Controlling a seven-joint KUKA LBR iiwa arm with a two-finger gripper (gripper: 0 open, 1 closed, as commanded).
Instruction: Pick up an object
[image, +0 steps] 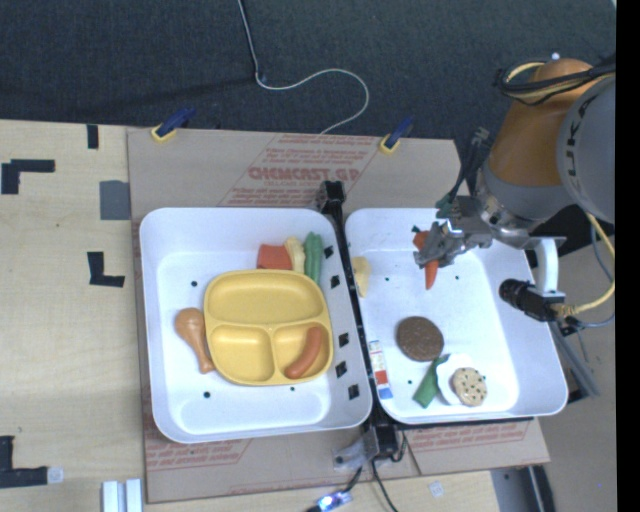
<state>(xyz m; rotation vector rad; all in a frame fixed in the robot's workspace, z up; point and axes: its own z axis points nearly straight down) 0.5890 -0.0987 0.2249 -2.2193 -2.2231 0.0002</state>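
Note:
My gripper (438, 245) hovers over the upper middle of the right bin (520, 330). It is shut on a small orange carrot (431, 271), whose tip hangs down below the dark fingers. Lower in the same bin lie a round brown patty (420, 338), a speckled cookie (467, 385) and a green piece (429, 384) touching the cookie's left side. A pale yellow item (358, 273) lies by the bin's left wall.
The left bin (165, 260) holds a yellow divided plate (250, 305) with a sausage (308, 352) in one compartment. A drumstick (192, 335) lies left of the plate, and red, yellow and green toy foods (295, 254) lie behind it. A small red and white packet (378, 362) lies near the divider.

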